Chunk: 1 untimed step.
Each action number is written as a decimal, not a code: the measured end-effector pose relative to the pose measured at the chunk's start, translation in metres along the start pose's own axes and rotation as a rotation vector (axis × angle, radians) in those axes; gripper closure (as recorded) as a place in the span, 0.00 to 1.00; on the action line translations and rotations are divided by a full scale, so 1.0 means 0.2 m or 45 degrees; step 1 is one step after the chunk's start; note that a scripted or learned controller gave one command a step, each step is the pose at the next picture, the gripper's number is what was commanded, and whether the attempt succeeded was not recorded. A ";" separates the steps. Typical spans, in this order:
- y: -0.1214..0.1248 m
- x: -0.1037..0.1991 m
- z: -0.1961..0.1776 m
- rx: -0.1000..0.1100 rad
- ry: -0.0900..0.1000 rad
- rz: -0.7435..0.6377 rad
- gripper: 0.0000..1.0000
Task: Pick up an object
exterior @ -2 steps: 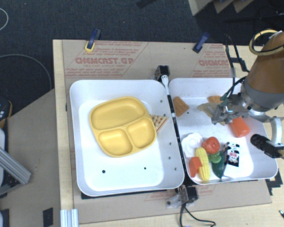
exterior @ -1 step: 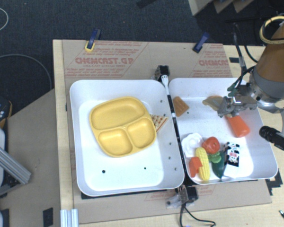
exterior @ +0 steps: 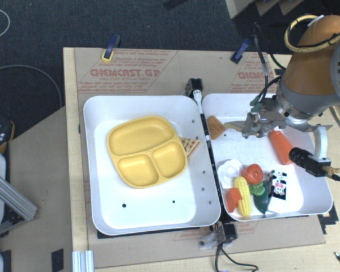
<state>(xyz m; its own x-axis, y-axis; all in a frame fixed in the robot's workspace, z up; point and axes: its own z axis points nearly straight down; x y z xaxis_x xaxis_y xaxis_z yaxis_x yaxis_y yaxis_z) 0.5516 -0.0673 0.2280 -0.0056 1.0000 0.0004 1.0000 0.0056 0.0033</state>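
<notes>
near the bottom edge, the right bin (exterior: 320,200) holds a cluster of toy food at its front: corn cob (exterior: 243,195) lying lengthwise, red tomato (exterior: 253,174) just above it, a green pepper-like piece (exterior: 260,196) to its right, a small orange-red piece (exterior: 233,198) touching the corn's left side, a white round piece (exterior: 230,168) behind. small black-and-white cow-patterned item (exterior: 279,185) sits just right of the cluster. orange carrot (exterior: 282,146) lies slanted mid-bin, beside the gripper. brown wedge (exterior: 216,128) rests against the bin's left wall, near the back.

left bin (exterior: 102,205) holds a yellow three-compartment plate (exterior: 147,151), tilted; a waffle-patterned piece (exterior: 190,145) touches its right edge.

gripper (exterior: 259,124) is low over the back of the right bin, between wedge and carrot. cannot tell whether its grip is spread or closed; nothing seen between them. grey arm (exterior: 314,67) enters from the right.
</notes>
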 end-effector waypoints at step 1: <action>0.13 0.29 0.01 -0.001 0.001 -0.002 1.00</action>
<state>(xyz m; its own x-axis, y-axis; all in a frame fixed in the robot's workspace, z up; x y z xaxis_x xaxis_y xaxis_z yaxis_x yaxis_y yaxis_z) 0.5768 -0.0089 0.2269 -0.0074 1.0000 0.0014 1.0000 0.0074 0.0038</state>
